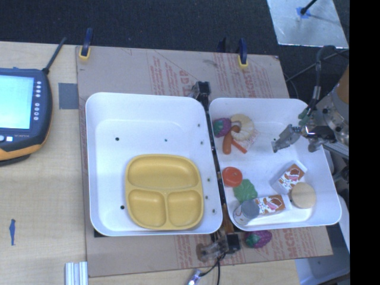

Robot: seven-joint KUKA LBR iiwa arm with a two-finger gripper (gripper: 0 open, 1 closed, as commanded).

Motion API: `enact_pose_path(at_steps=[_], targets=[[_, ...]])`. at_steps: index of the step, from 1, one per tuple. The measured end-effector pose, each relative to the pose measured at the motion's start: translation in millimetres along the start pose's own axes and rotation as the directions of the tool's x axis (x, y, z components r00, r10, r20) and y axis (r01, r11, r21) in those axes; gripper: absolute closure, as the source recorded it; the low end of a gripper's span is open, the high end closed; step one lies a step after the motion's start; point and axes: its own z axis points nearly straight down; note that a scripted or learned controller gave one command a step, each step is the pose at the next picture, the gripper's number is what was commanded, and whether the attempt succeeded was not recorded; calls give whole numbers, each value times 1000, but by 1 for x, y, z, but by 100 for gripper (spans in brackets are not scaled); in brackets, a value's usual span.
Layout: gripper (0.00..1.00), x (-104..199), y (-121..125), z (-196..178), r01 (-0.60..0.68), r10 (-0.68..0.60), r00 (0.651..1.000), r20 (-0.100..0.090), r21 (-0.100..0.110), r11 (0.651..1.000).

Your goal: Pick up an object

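Note:
The right white bin (267, 108) holds several toy foods. A purple grape bunch (221, 125), a pale doughnut (244, 127) and a brown sausage (227, 142) lie at its far left. Nearer the front are a red tomato (232, 176), a green piece (244, 190), a grey can (247, 210), two small cartons (272, 204) (290, 177) and a tan bun (303, 195). My gripper (298, 140) hovers over the bin's right part, open, with nothing between its fingers, above and behind the cartons.
The left white bin (148, 114) holds a yellow divided plate (164, 192). A purple toy (257, 238) lies outside the right bin's front edge. A teach pendant (19, 113) rests on the bench at far left. Clamps (241, 52) stand behind the bins.

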Motion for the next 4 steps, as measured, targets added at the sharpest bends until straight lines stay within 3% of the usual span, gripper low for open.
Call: enact_pose_path(at_steps=[1, 2, 3, 4], targets=[[0, 21, 75, 82, 0, 0, 1000, 1, 2, 1000], [0, 78, 129, 77, 1, -1, 1000, 2, -1, 1000], [0, 33, 139, 168, -2, 2, 1000, 1, 1, 1000], [0, 23, 107, 178, 0, 0, 1000, 2, 1, 1000]])
